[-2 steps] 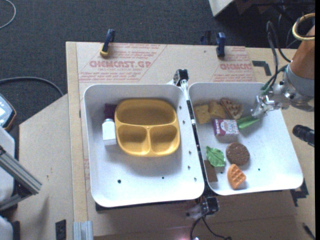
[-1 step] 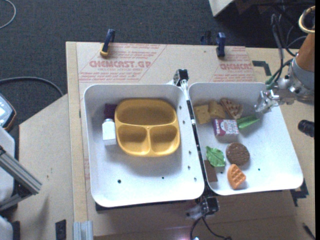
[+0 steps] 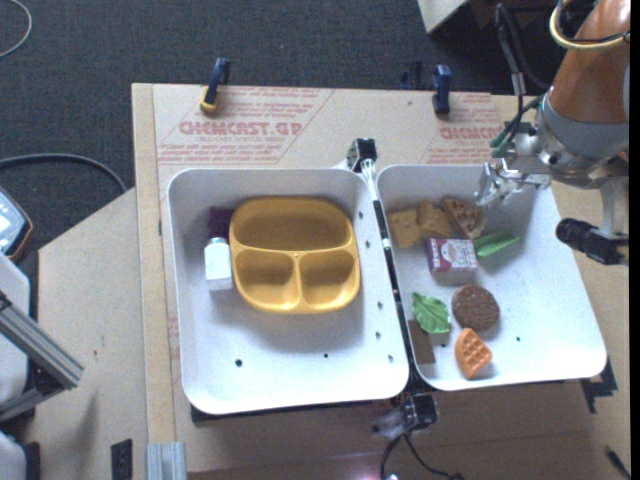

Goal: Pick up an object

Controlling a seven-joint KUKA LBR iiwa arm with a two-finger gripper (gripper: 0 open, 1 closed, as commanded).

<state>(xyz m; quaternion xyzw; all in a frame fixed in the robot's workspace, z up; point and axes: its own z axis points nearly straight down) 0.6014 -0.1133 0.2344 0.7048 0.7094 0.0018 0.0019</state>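
Observation:
My gripper [image 3: 492,190] hangs over the far part of the right bin [image 3: 548,313], just right of a brown waffle piece [image 3: 463,214] and above a green bean pod [image 3: 497,243]. Nothing shows in its grip. Two tan crackers [image 3: 405,226] lie left of the waffle piece. A small maroon box [image 3: 452,255] sits in the bin's middle. Nearer the front lie a round brown patty [image 3: 475,308], a green leaf [image 3: 432,313], an orange waffle [image 3: 473,353] and a dark brown block [image 3: 421,346].
The left bin [image 3: 290,358] holds a yellow divided tray [image 3: 295,253], with a white bottle [image 3: 218,264] and a purple item [image 3: 218,220] at its left side. The arm's orange band [image 3: 600,48] rises at the right. Clamps [image 3: 440,86] stand on the bench's far edge.

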